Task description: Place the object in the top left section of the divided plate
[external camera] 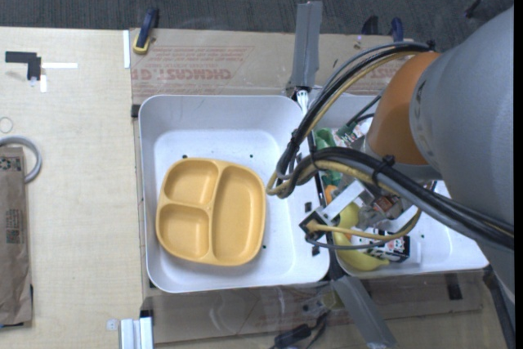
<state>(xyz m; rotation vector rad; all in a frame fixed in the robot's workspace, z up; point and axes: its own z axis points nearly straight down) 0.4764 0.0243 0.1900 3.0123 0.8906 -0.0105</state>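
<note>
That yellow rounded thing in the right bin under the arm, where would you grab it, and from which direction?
Judging loosely, come straight down from above and pinch the yellow object across its narrower width. It looks rounded and lies low in the right bin, with other items close by, so the sides are crowded. The arm and cables hide much of it, so its exact shape is unclear.

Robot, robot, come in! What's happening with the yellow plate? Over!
Gripper low over right bin. Divided plate sits in left bin. Cables hide the fingers.
</note>
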